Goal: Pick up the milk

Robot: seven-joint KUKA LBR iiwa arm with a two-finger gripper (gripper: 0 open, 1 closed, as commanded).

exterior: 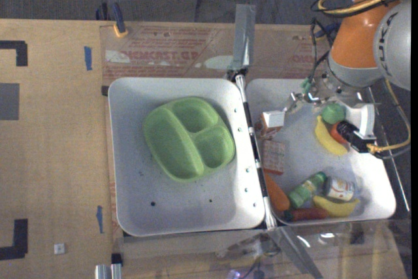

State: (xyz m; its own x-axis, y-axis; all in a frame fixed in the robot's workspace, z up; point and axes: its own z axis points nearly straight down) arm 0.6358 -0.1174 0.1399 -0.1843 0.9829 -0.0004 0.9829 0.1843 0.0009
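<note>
Clearly the pick is not yet made. The milk, a small white carton, lies in the right bin, near that bin's far-left corner and close to the wall shared with the left bin. The tool hangs just beside it, toward the right bin's far edge, and nothing sits between its fingers; whether they are spread or pressed together I cannot tell, as the metal parts blur into one another. What is left, as I judge it: line the tool up over the carton, come down, close, and lift.

The milk seems to lie on its side, its long axis running roughly along the bin's far edge, left to right. Which end is the top I cannot tell.

A pale packet lies just nearer than it.
</note>
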